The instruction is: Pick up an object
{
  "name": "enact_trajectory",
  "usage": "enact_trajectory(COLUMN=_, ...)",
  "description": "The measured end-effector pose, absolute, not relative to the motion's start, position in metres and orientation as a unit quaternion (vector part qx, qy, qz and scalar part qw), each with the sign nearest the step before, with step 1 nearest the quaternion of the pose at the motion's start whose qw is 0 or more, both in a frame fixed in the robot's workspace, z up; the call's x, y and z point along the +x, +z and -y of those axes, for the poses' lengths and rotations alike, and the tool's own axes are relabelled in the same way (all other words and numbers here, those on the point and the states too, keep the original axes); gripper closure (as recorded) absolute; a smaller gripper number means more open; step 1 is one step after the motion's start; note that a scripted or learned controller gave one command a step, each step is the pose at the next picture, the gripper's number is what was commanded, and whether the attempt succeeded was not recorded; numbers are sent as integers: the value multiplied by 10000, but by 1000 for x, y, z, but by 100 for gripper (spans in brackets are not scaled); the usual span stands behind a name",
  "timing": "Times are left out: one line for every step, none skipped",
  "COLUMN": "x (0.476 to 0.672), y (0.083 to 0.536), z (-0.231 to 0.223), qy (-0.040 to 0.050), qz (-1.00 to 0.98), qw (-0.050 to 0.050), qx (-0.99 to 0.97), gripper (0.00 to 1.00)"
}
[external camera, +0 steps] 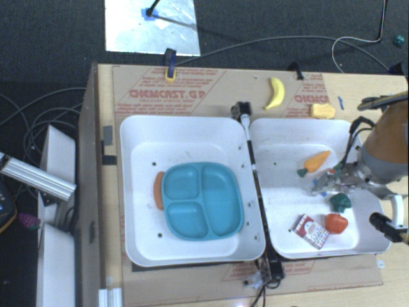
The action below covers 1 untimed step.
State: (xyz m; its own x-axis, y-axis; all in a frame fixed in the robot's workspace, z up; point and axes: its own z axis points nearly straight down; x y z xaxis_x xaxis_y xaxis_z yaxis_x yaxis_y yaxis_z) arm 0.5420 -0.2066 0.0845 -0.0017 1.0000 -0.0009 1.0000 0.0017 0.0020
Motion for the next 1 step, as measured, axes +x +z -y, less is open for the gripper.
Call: enact_trajectory(x=660, y=100, z=206, qy=11, qz=-7088, qw=17, qx=7054, gripper=0)
